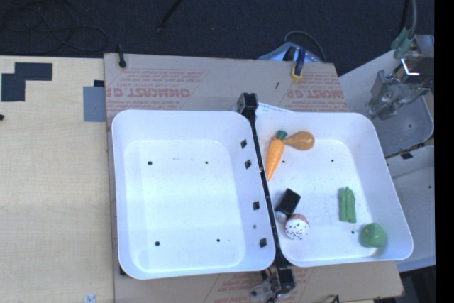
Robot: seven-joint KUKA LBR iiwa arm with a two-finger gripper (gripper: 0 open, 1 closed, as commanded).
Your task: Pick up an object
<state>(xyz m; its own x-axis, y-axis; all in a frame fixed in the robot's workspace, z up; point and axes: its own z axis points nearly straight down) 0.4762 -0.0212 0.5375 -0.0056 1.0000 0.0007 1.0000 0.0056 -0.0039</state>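
The right bin (369, 125) holds several small objects. An orange carrot (274, 156) with a green top lies near its left wall, with an orange-brown rounded piece (299, 140) touching the carrot's top end. A black block (287, 201) sits lower down, and a white ball with red spots (296, 227) lies just below it. A long green pod (346, 204) lies at the right. A round green fruit (372, 235) rests in the front right corner.
The left bin (124, 152) sits beside the right one, with a black divider strip (257, 174) between them. Both rest on cardboard (184, 85). A metal fixture with a cable (394, 89) stands on a grey plate beyond the right bin's far right corner.
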